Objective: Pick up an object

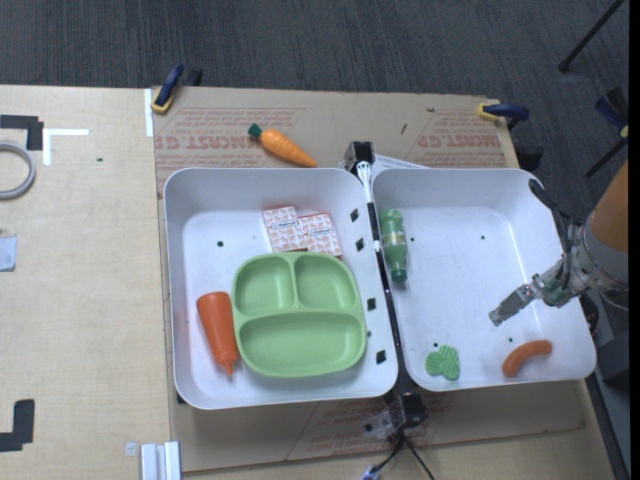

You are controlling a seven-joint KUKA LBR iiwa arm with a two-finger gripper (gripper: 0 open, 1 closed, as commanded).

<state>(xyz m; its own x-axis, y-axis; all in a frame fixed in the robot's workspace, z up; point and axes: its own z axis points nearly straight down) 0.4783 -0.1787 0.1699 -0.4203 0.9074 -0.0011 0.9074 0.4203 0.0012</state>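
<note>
Camera view: arm reaches from right, hand (pixel 512 306) low over right bin (pixel 470 198), finger state unclear.

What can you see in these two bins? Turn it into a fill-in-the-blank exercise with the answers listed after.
1. The green divided plastic plate lies in the ___ white bin.
2. The toy carrot lies on the ___, outside both bins.
3. The green bottle lies along the right bin's ___ wall.
4. The orange sausage-shaped toy lies just below the ___.

Missing words: left; cardboard; left; gripper
</note>
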